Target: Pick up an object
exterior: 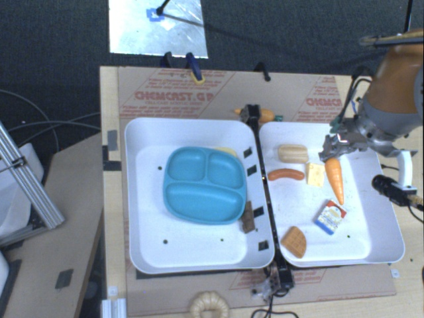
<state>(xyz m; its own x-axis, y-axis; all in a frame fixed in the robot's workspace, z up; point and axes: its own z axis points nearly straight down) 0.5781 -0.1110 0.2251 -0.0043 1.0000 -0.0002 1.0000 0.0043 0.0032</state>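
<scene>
Hand (331, 151) at carrot (335, 179) top

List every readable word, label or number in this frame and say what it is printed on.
"CHEMCAST GP": red print on the brown board under the bins, left of centre.
Red print again on the board's right side: cut off and too blurred to read.
Small carton in the right bin: printing too small to read.

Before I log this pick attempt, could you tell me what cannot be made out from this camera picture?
- Pincer: its fingers blur against the carrot, so open or shut is unclear.
- Yellow item: mostly hidden behind the blue plate.
- Small carton: label too small to read.
- Arm: cut off by the right edge.
</scene>
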